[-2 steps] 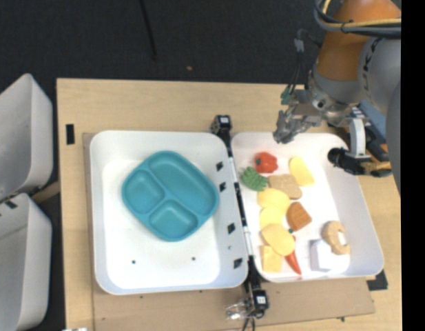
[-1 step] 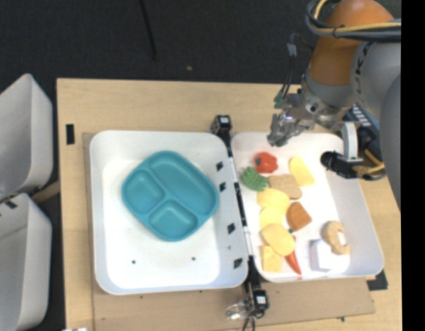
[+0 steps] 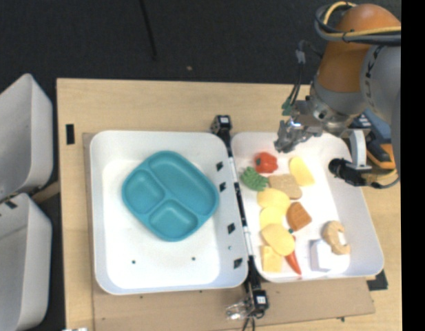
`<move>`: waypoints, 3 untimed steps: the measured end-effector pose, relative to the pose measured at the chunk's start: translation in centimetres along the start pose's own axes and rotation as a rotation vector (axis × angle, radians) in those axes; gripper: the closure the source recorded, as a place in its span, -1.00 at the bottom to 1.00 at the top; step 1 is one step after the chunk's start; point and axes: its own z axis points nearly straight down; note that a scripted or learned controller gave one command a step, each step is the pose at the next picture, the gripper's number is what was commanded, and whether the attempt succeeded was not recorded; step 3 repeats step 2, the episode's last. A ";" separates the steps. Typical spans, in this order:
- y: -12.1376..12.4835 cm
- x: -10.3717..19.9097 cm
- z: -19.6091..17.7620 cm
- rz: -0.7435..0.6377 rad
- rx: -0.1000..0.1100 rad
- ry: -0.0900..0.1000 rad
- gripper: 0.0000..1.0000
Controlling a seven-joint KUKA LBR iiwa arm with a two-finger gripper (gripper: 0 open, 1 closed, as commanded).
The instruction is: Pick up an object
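The right bin [image 3: 360, 216] holds several toy foods: a red tomato [image 3: 266, 161], a green leafy piece [image 3: 253, 178], a tan bread slice [image 3: 286, 185], yellow pieces [image 3: 301, 172] [image 3: 273, 200] [image 3: 277, 238], a brown piece [image 3: 298, 216], a bagel-like ring [image 3: 335, 236], a white block [image 3: 321, 255] and a red-orange carrot [image 3: 293, 261]. My gripper [image 3: 286, 141] hangs over the bin's far left corner, just right of and above the tomato. Nothing shows between its fingers.
The left bin [image 3: 109, 254] holds a teal divided plate [image 3: 170, 194]. A black clip [image 3: 220, 124] sits at the far end of the seam between the bins. White chair-like shapes [image 3: 16, 143] stand off the bench's left side.
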 end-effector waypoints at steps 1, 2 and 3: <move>1.4 0.0 0.6 -0.004 -0.003 0.000 1.00; 0.9 -0.2 -0.9 -0.003 -0.002 0.001 1.00; 0.9 -0.2 -0.9 -0.003 -0.002 0.001 1.00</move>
